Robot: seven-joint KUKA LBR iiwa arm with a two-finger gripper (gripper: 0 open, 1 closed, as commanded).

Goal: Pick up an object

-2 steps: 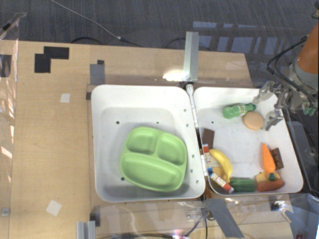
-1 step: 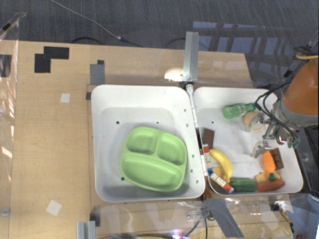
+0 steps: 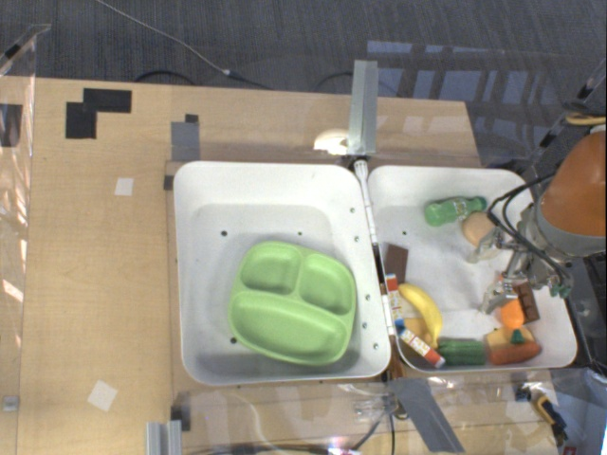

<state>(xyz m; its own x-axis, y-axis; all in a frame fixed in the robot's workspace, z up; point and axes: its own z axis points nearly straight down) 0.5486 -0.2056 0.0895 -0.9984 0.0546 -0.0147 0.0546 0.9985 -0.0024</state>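
Gripper [image 3: 507,275] down in right bin [image 3: 417,190], beside orange piece [image 3: 512,315]; finger state impossible to tell.

arm [image 3: 579,197] – cut off at right edge | gripper [image 3: 512,278] fingers – too small, cluttered, can't tell

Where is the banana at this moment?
The banana lies in the right bin, near its left wall and front edge, just above the green cucumber.

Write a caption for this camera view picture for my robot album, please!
Robot claw hovers over toy food in the right white bin, beside a green divided plate in the left white bin.
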